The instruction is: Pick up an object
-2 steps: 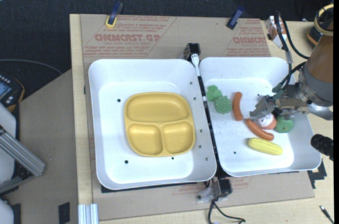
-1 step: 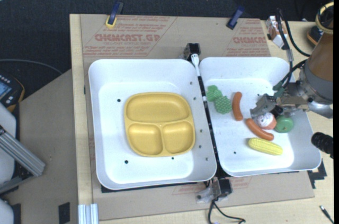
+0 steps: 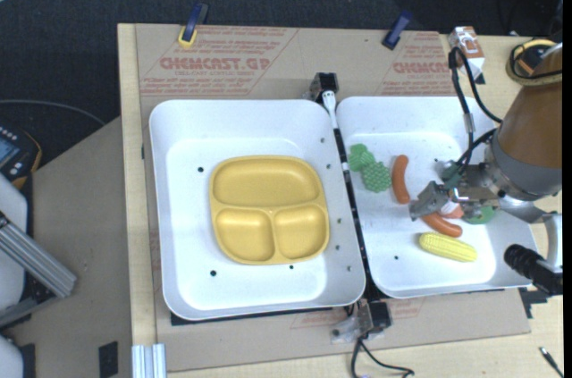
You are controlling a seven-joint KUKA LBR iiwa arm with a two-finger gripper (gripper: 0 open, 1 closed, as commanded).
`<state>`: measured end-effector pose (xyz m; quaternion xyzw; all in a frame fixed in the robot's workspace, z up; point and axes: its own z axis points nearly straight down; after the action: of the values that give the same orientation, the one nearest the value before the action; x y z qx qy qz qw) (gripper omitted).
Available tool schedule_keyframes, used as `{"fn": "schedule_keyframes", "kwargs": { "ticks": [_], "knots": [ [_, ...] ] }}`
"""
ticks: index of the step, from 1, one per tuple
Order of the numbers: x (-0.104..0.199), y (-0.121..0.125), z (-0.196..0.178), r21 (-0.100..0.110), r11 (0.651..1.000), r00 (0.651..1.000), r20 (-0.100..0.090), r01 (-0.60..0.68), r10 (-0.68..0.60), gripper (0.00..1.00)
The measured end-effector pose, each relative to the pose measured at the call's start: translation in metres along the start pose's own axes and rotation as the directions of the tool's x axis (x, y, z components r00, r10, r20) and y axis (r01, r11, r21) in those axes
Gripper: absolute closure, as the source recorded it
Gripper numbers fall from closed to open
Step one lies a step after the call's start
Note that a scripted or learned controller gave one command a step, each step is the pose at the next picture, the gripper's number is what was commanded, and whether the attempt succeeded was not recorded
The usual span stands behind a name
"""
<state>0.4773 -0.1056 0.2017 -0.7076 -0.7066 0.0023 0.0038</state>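
The right bin (image 3: 407,119) holds a green leafy toy (image 3: 368,169), an upright red sausage (image 3: 399,178), a yellow corn cob (image 3: 449,247) and an orange-red sausage (image 3: 443,227) just above the corn. My gripper (image 3: 441,197) hangs low over the bin's right half, right above the orange-red sausage and to the right of the upright one. An orange patch shows under the gripper's body, and a small green piece (image 3: 479,216) peeks out at its right side. Whether anything is gripped is hidden by the wrist.
The left bin (image 3: 179,189) carries a yellow divided plate (image 3: 268,208). A black cable (image 3: 465,104) runs from the bench's back right corner down to the wrist. Clamps (image 3: 189,24) sit along the far bench edge.
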Motion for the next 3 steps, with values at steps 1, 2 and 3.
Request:
{"fn": "schedule_keyframes", "kwargs": {
  "ticks": [1,2,3],
  "knots": [
    [-0.004,-0.004,0.063,0.000,1.000,1.000,0.000,0.000,0.000,0.00],
    [-0.004,-0.004,0.116,-0.001,1.000,1.000,-0.001,0.001,-0.001,0.00],
    [-0.004,-0.003,0.103,-0.009,1.000,1.000,0.002,-0.001,0.001,1.00]
  ]
}}
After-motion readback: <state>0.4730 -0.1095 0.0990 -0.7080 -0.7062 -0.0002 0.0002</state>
